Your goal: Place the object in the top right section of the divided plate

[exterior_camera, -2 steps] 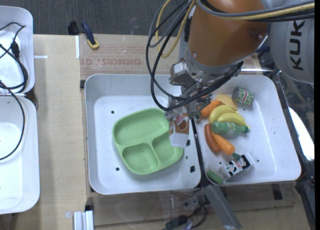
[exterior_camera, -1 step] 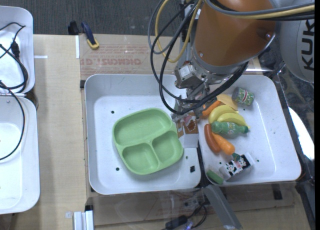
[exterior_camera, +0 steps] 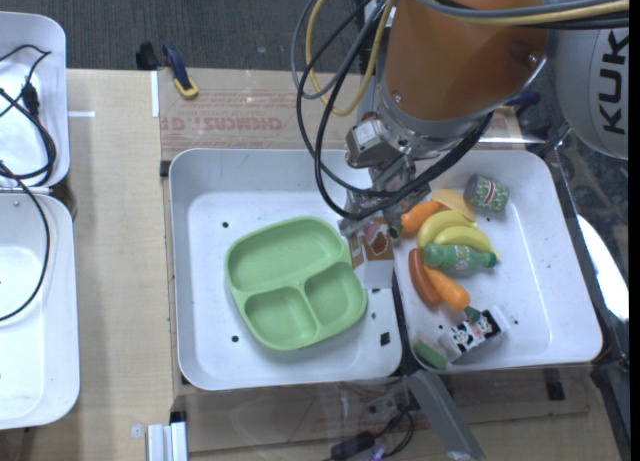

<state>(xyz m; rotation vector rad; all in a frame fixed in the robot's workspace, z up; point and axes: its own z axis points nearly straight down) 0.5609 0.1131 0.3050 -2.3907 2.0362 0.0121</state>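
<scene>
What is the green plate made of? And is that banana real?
The green divided plate looks like smooth molded plastic: one even color, rounded ridges, a dull sheen. The banana is probably a plastic toy, since its yellow is flat and spotless, though I cannot be sure.

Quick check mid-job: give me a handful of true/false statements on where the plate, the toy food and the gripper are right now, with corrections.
1. The green divided plate lies in the left bin. True.
2. A banana already sits on the plate. False: it lies in the right bin, among the other toy food.
3. The plate has three sections. True.
4. The gripper hangs over the plate's middle. False: it is near the wall between the two bins, beside the plate's upper right edge.
5. The carrot lies left of the plate. False: it lies right of it, beside the banana.
</scene>
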